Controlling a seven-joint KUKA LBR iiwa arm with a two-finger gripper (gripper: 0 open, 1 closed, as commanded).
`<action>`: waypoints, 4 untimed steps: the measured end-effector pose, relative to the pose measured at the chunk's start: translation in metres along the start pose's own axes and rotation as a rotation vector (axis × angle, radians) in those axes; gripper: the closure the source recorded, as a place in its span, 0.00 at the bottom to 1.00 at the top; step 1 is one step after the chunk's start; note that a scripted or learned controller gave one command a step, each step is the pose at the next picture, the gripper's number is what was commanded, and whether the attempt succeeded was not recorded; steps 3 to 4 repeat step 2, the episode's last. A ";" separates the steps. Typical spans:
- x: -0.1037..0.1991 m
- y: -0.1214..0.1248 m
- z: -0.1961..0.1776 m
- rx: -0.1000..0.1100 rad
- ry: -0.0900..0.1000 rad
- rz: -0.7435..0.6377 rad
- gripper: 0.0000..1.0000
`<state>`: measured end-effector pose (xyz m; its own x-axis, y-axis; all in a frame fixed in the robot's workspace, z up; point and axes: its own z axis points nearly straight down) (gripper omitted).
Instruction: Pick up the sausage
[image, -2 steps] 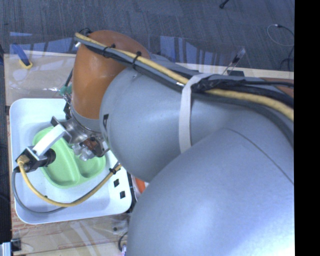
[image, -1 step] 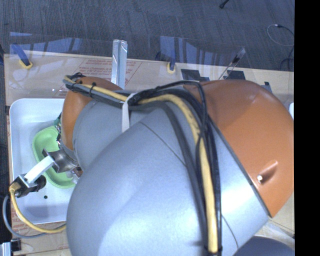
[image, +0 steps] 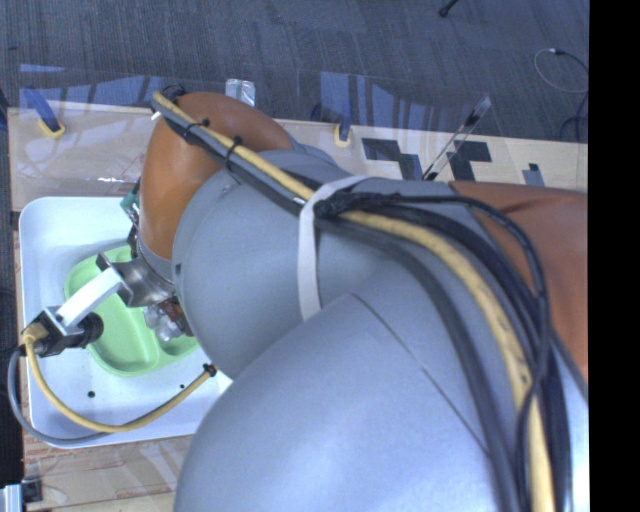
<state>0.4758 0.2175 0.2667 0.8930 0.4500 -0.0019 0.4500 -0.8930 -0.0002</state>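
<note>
Sausage, where is it? I cannot tell: the grey arm (image: 350, 380) sweeps in from the right and covers most of the scene, and what lies beneath it is hidden.

Up at the top of the arm sits the orange band (image: 190, 150), and below it the wrist hangs over the left white bin (image: 40, 230). The gripper (image: 163, 320) is tucked under the wrist with just a bit of metal peeking out, low over a lime-green dish-like thing (image: 120, 355) in the bin. Whether that gripper is spread or closed, I cannot tell from this angle, and nothing can be seen in its hold.

A white bracket (image: 90, 295) juts left from the wrist to a black connector (image: 65, 335). From there a yellow hose (image: 110, 425) loops down across the bin floor and curls back up to the arm. A bundle of black and yellow cables (image: 430, 215) runs along the arm's back, cinched by a white strap (image: 308, 260).

As for labels, the nearest thing is a black block pattern (image: 415, 155) on a white sheet at the far side of the wooden bench (image: 100, 470); it spells no words that I can read. Strips of blue tape (image: 40, 105) mark the bench's far edge.
</note>
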 end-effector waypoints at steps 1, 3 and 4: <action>0.000 -0.001 -0.009 -0.001 -0.003 -0.005 1.00; 0.000 -0.001 -0.018 -0.002 -0.005 -0.011 1.00; 0.000 -0.001 -0.018 -0.002 -0.005 -0.011 1.00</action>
